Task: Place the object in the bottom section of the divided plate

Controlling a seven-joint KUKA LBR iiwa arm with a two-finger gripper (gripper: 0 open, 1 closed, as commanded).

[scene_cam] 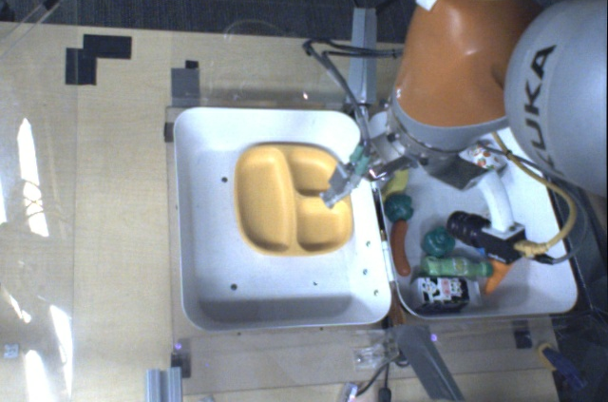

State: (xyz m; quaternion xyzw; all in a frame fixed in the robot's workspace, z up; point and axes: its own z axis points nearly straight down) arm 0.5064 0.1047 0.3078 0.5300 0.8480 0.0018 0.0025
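camera view: the yellow divided plate (pixel 288 198) sits in the left white bin (pixel 199 229), with one long section on its left side and two smaller sections on its right, one above the other. the claw (pixel 344 179) hangs over the plate's right rim, its fingers pointing down and to the left, at about the ridge between the two smaller sections. something small, greenish and grey, sits at the tips, but whether the fingers are pinching it or just pressed together i cannot tell. the right white bin (pixel 560 291) holds a heap of toy food: a dark green piece (pixel 399 206), an orange carrot-like stick (pixel 401 250), a teal round thing (pixel 439 241). judging from this, if the object is at the tips, the bottom section lies just below and slightly left of the claw, so the coming move is a short shift toward the near edge before release.
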